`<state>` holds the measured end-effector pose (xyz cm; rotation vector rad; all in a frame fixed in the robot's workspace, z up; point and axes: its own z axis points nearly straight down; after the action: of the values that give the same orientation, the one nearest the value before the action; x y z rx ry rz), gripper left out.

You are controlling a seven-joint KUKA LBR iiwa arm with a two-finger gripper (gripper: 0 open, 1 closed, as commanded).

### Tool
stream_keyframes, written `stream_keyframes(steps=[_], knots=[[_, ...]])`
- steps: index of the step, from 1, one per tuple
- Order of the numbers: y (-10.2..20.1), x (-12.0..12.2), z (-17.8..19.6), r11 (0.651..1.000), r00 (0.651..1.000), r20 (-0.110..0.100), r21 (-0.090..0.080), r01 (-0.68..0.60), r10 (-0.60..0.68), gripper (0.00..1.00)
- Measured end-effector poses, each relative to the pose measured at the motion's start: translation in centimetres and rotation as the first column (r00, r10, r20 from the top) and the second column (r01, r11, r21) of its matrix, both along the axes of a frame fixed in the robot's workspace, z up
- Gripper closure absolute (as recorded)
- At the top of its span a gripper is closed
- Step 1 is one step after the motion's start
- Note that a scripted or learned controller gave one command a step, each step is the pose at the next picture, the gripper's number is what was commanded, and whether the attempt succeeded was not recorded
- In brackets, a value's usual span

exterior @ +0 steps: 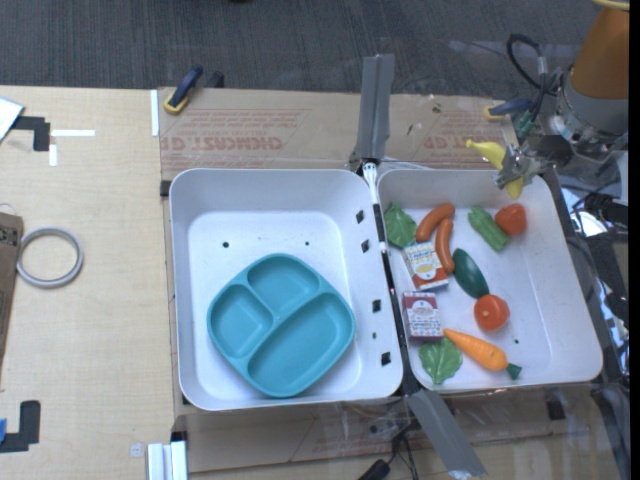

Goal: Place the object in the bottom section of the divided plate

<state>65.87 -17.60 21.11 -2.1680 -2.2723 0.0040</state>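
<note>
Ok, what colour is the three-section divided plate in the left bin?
The divided plastic plate is teal blue all over, seen clearly in the overhead camera view.

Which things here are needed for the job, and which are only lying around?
For the job:
- blue divided plate
- end effector
- yellow banana at the end effector

Lying around:
- carrot
- two tomatoes
- sausages
- tape roll
</note>
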Motion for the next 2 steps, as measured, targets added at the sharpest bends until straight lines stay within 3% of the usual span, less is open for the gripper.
stream_keyframes(steps=[1,2], knots=[[7.1,0.0,-2.2,1.000,1.000,0.001,0.000,0.002,-0.002,1.00],[14.6,0.0,-2.0,0.989,0.989,0.001,0.000,-0.145,0.145,1.00]])
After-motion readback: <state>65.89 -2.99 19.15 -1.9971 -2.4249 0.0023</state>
